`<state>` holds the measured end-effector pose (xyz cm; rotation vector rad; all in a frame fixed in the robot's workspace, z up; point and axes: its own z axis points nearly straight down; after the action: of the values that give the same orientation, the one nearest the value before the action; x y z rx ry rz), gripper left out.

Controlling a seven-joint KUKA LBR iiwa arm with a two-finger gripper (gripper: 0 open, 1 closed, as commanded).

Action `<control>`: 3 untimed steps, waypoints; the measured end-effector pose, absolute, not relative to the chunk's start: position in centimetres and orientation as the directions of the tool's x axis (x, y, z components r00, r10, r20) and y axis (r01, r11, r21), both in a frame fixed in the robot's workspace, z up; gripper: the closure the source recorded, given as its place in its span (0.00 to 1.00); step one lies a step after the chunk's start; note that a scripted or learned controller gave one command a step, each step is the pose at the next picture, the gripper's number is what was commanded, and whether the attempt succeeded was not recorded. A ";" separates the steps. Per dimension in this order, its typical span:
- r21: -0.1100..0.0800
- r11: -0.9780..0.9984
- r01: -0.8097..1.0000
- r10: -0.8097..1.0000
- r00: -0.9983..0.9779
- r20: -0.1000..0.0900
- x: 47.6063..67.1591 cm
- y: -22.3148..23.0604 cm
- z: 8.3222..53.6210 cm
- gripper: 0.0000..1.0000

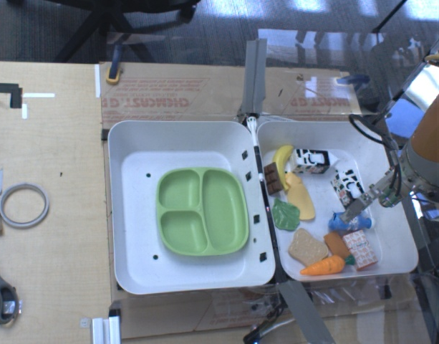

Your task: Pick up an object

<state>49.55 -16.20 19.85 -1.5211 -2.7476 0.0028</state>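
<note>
Nearest you in the R bin (402, 260), a carrot (323, 266) lies along the front wall, tip pointing L. Just behind it sit a bread slice (307, 248) and a checkered cube (360, 249).

Next back is the blue toy (339, 223), approx mid-bin toward the R side. Its long axis runs L-R, and you can't make out which end is which.

The gripper (357, 208) slants down from the R w/ its tip right over the toy's top, at or just above it. You can't tell if the gripper is spread or closed, or gripping anything.

Further back are a green leaf (285, 216), a spotted carton (346, 186), a cow (312, 160) and a banana (282, 158).

The L bin (126, 213) holds a green tray (203, 211) w/ 3 compartments. Both bins sit on a wood bench (47, 142) w/ 1 tape ring (22, 205) at L. Cardboard (169, 95) lies behind the bins, then dark carpet and a chair base (119, 6).
</note>
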 end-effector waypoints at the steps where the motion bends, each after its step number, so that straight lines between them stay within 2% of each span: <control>1: 0.005 0.477 0.879 0.879 -0.477 -0.008 48.0 -22.4 9.6 0.00; 2: 0.002 -0.010 1.000 1.000 0.010 0.007 54.3 -21.6 9.6 0.00; 3: 0.008 -0.043 0.999 0.999 0.043 -0.003 50.0 -18.6 9.6 0.00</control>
<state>49.97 -18.60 9.58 -2.2745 -2.1780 -0.0050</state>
